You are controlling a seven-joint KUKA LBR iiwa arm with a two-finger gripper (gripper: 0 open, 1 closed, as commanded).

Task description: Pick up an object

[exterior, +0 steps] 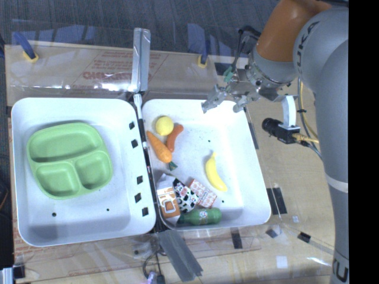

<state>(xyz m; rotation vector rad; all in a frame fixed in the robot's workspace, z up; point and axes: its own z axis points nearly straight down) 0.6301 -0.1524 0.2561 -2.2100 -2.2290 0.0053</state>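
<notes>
Two white bins sat side by side on the bench, and between them they explained most of the layout. The left bin (23, 158) held a green tray (68, 158) with three compartments, lying flat toward its left half, probably there as a place to set things down. The right bin (251, 176) carried all the loose items, so any pick had to come from it.

The arm (320, 52) reached in from the right and hung above that bin's far right corner, well apart from everything inside. Its gripper (224, 104) pointed toward the bin with both fingers spread wide and nothing between them, which I read as a hand made ready for a grasp not yet begun.

Of the things on offer, the banana (214, 171) lay alone near the bin's middle right, the easiest to reach with space on all sides. Two carrots (160, 147) lay touching near the left wall, with a yellow ball (163, 125) just beside their upper ends. A cluster crowded the near left corner: a green cucumber (200, 216), a cow-patterned carton (186, 199), a red-patterned pack (203, 194) and an orange box (169, 206), pressed close, so fingers would likely catch a neighbour there.
</notes>
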